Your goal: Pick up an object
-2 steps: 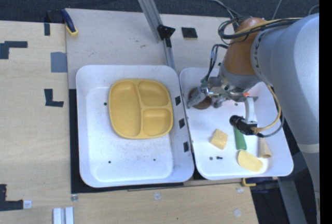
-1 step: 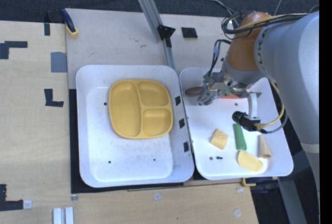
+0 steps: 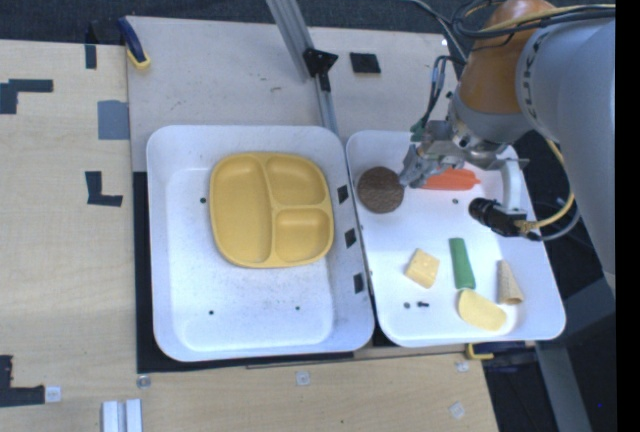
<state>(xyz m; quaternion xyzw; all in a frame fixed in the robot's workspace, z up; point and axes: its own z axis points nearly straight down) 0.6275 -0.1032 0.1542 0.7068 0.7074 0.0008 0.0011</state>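
From my station I see the arm (image 3: 565, 70) reaching in from the right, its orange band (image 3: 495, 60) above the far end of the right bin (image 3: 540, 318). The gripper (image 3: 421, 170) is low over that bin's far left part, between a brown round disc (image 3: 380, 190) and an orange carrot-shaped piece (image 3: 453, 180). It sits just beside the disc's right edge, and the orange piece pokes out from its right side. I cannot tell from this angle whether the gripper is open or closed, or whether it has hold of anything; I cannot make out whether it touches either piece.

The other things I could go for all lie toward the near end of the same bin. A yellow wedge (image 3: 422, 268) lies left of a green stick (image 3: 461, 263), the two close together but apart. A tan cone (image 3: 509, 283) lies to the right of the stick, pointing away from me. A pale yellow slice (image 3: 482, 311) lies nearest the front wall, just beside the cone's wide end. A few small black specks (image 3: 421, 304) sit in front of the wedge.

The left bin (image 3: 165, 240) holds a yellow divided plate (image 3: 270, 208) with three compartments, lying flat in the far half, well apart from the gripper. Both bins sit side by side on the pale desk (image 3: 210, 70)
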